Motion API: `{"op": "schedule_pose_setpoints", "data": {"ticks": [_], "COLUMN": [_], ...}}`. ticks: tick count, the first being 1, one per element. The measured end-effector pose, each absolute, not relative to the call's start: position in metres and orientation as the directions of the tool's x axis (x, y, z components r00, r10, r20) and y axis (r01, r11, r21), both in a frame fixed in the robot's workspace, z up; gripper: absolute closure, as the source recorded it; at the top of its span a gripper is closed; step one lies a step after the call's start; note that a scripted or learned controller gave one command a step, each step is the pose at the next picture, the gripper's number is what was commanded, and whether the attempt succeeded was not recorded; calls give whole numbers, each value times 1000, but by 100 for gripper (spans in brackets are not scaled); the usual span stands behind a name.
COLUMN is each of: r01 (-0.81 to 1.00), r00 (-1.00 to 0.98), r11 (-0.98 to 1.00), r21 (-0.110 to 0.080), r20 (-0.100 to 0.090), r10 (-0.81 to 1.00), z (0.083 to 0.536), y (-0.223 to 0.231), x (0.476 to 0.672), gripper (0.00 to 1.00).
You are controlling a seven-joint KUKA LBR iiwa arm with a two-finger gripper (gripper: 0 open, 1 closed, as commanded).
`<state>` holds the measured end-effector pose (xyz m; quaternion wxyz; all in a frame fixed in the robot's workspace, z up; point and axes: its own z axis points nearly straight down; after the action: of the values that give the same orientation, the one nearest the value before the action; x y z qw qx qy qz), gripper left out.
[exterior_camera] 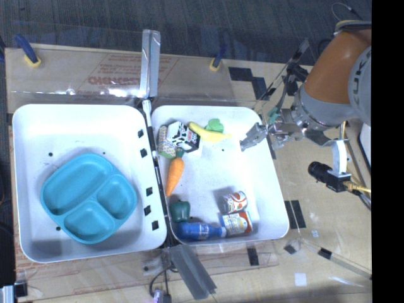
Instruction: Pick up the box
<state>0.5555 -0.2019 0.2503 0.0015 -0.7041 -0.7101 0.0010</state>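
— Where's the gripper [252, 137]?

— Over the right edge of the right bin [268, 169], a grey metal piece at the end of the arm [331, 74], which comes in from the right with its orange band showing. Nothing sits between its fingers; whether they are apart or together, I cannot tell.

— And the box [177, 139]?

— Well left of it, at the far left of that bin, against the divider. It's a small carton, printed black and white with some green, lying flat. Its long axis runs left to right, slightly tilted; which end is the top I can't make out.

— What's around it?

— A smooth yellow banana [205, 132] just right of it, touching a rounded green piece [215, 125]. A tapered carrot [174, 175] just nearer. Further near: a dark green pepper [179, 209], a blue bottle [199, 231] on its side, and two cans [235, 212].

— The left bin [31, 125]?

— It holds a glossy blue tray [88, 197] with three compartments. Both bins rest on a tan table [315, 232].
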Motion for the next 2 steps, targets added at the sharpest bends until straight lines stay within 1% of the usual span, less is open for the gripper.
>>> {"op": "schedule_pose_setpoints", "data": {"ticks": [1,2], "r01": [998,991], "r00": [-60,-138], "r11": [60,138], "r21": [-3,-1], "r20": [1,2], "r10": [998,990], "z": [139,92], "y": [-208,-209], "x": [481,478], "gripper": [0,0]}}
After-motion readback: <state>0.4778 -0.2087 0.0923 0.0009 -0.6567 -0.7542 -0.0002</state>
